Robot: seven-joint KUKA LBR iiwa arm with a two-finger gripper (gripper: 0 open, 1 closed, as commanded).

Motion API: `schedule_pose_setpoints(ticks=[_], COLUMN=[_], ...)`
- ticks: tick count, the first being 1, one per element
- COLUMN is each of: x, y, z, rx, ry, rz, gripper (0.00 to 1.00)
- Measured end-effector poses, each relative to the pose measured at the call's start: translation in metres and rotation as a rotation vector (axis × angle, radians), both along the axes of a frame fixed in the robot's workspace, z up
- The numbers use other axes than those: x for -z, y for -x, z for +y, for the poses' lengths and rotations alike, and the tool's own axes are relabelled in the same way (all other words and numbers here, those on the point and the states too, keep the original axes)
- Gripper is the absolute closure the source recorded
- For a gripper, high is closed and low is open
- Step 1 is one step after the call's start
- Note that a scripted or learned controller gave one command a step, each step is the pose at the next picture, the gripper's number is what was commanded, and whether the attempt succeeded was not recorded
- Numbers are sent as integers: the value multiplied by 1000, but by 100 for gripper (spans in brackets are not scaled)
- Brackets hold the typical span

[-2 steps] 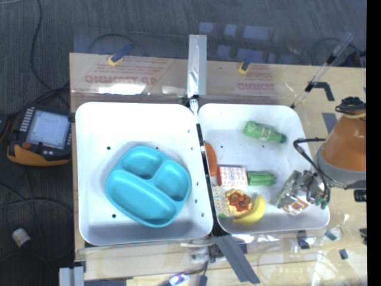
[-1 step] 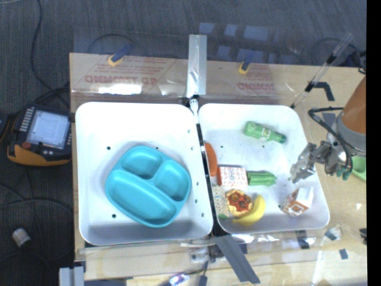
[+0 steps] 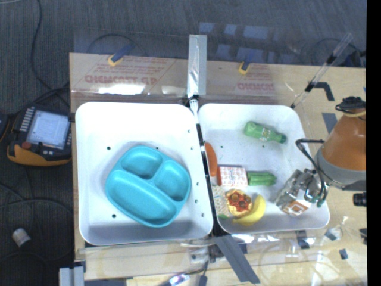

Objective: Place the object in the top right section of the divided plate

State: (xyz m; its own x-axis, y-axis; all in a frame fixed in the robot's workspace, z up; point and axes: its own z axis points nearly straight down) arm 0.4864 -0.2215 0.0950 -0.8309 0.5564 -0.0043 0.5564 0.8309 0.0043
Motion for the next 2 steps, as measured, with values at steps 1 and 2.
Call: schedule_pose_setpoints(ticks=[1, 2], x=[-110, -1], y=[1, 1], z=[0, -1], rx=[-70, 129], ry=[-1, 0], rz=[4, 1], gripper=[100, 100])
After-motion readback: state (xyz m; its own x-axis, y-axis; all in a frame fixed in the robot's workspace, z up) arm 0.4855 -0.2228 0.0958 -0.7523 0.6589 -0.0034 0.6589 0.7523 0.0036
